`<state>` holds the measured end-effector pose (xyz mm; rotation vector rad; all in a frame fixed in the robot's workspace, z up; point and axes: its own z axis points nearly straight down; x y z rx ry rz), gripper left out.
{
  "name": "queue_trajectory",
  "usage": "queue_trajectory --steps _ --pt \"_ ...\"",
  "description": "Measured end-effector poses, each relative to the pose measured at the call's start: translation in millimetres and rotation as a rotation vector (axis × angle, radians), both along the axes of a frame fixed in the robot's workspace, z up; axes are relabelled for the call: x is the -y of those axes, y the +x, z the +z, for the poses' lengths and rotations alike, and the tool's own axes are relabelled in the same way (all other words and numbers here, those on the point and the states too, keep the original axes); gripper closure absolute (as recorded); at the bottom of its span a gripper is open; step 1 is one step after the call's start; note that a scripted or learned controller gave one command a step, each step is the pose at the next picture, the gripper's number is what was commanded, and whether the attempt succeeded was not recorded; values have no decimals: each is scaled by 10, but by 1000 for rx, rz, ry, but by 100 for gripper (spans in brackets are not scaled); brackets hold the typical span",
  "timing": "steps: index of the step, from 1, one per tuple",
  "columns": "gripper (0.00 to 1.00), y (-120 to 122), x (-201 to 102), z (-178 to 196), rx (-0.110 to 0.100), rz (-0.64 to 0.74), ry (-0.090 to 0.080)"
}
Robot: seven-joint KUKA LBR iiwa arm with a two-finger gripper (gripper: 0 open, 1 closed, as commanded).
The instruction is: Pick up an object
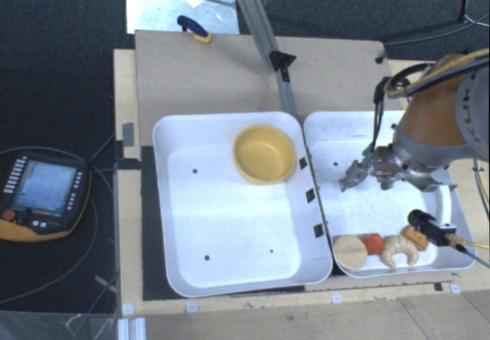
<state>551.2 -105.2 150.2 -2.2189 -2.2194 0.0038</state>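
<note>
Two smooth white bins (pixel 230 254) sit together; a round yellow bowl (pixel 265 153) lies left, the metal claw (pixel 354 176), hard to tell if spread, hangs right.

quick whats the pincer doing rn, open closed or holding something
Pincer: over the right bin, above bare floor; open or closed cannot be told from this view, and nothing is seen between its tips.

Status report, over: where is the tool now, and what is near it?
Tool over the right bin, nothing seen between its fingers. Small objects along the near wall: pale disc, red piece, croissant shape. Yellow bowl in the left bin.
</note>
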Motion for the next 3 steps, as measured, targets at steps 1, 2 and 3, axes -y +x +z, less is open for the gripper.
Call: queue_trajectory --steps 1,2,3 --pt "0 -80 12 -594 0 0 0" --pt "0 -78 12 -598 5 0 -1" --pt "100 -74 12 -493 6 0 -1"
